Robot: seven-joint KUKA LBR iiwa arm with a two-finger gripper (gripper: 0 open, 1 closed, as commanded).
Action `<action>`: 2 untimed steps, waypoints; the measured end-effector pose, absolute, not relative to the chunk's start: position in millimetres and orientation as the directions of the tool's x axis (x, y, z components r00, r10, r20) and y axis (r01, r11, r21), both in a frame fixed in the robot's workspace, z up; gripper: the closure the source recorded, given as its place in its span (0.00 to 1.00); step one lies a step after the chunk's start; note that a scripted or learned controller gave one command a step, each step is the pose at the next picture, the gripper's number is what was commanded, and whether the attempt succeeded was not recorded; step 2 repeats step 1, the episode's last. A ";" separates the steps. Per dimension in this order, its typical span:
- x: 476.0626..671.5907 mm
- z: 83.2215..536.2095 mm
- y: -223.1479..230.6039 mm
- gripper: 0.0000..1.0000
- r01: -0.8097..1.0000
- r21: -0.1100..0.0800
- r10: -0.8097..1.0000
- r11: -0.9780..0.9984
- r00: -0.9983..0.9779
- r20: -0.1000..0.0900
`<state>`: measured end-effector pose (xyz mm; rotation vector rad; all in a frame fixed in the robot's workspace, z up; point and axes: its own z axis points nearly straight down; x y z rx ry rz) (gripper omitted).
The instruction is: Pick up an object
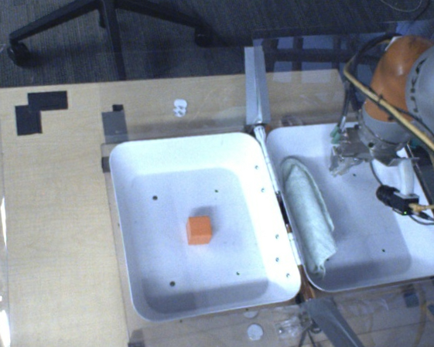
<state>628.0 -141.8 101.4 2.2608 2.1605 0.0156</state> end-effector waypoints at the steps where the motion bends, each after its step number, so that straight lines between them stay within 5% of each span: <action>1: 641.9 208.2 -87.2 1.00 0.957 0.005 0.958 -0.288 0.288 0.001; 2: 641.9 208.2 -87.2 1.00 0.957 0.005 0.958 -0.288 0.288 0.001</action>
